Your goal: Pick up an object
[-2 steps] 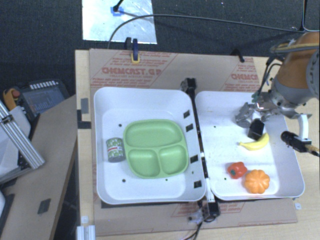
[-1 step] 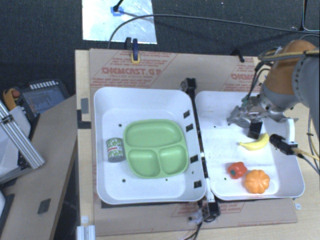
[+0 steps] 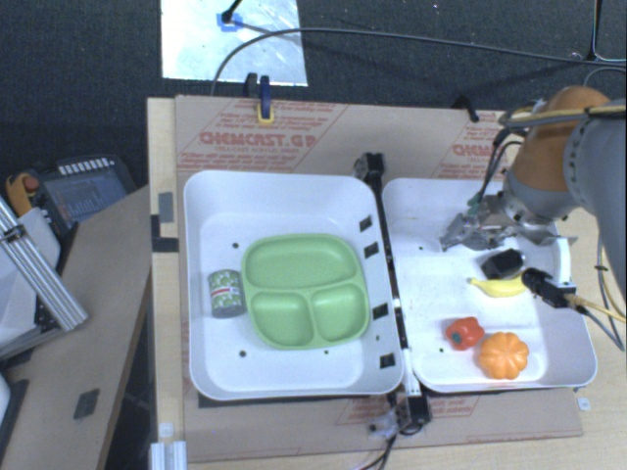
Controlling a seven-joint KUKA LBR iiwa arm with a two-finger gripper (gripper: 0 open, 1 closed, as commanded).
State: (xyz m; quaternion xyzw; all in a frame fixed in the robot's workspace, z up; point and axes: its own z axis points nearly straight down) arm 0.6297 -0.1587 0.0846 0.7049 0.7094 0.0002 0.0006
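Banana (image 3: pixel 499 286) partly hidden under hand (image 3: pixel 460 231), finger state impossible to tell.

Quick count: two white bins, the left bin (image 3: pixel 196 292) and the right bin (image 3: pixel 421 292). The left one has one green divided plate (image 3: pixel 302 290) and one small can (image 3: pixel 225 293). The right one has one banana (image 3: pixel 498 286), one red pepper (image 3: pixel 464 333) and one little orange pumpkin (image 3: pixel 503 354). So five loose things total.

Green divided plate (image 3: pixel 302 290) and small can (image 3: pixel 225 293) in left bin (image 3: pixel 284 189), hand (image 3: pixel 458 231) above right bin (image 3: pixel 421 204)
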